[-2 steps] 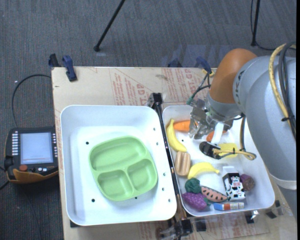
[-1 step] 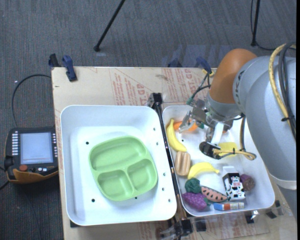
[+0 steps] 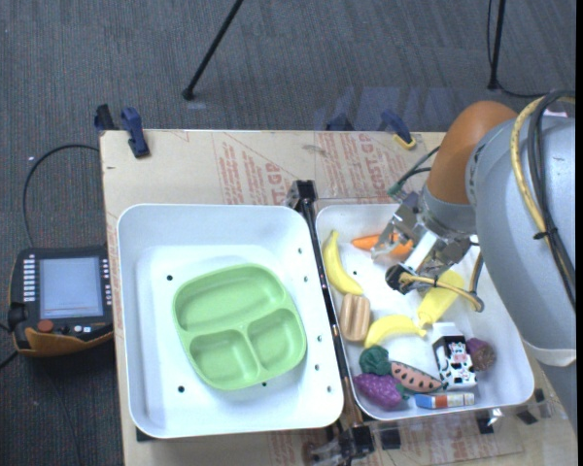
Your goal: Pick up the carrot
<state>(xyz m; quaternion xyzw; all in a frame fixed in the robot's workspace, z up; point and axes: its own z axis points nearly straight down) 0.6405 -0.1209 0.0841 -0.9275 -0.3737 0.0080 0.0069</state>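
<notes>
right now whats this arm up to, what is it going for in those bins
The grey arm reaches in over the right bin, its gripper low at the far end, right by the carrot. The carrot lies on the bin floor partly under the gripper, and I cannot tell whether it is gripped. Around it lie bananas, a hot dog, grapes, a watermelon slice and a small carton. The left bin holds a green divided plate.

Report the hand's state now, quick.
Hand: over the carrot in the right bin; open or shut cannot be told.
</notes>
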